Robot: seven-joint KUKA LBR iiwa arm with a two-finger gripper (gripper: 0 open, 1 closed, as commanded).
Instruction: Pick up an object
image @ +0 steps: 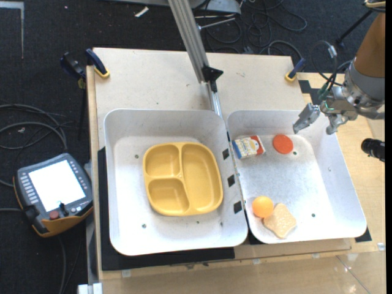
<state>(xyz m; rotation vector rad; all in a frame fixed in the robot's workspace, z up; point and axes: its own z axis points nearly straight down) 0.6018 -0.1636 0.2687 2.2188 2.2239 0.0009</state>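
With the jaws of the gripper (pixel 320 120) seen spread and empty at the right bin's (pixel 334 164) one o'clock, the small round orange ball (pixel 263 206) is judged light, smooth and best pinched across its middle.

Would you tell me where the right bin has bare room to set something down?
Right bin: bare middle floor, between carton and red disc above and orange ball and cracker below. Crowded: front-left corner.

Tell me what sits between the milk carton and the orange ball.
Nothing: in the camera view, bare white bin floor separates the milk carton from the orange ball.
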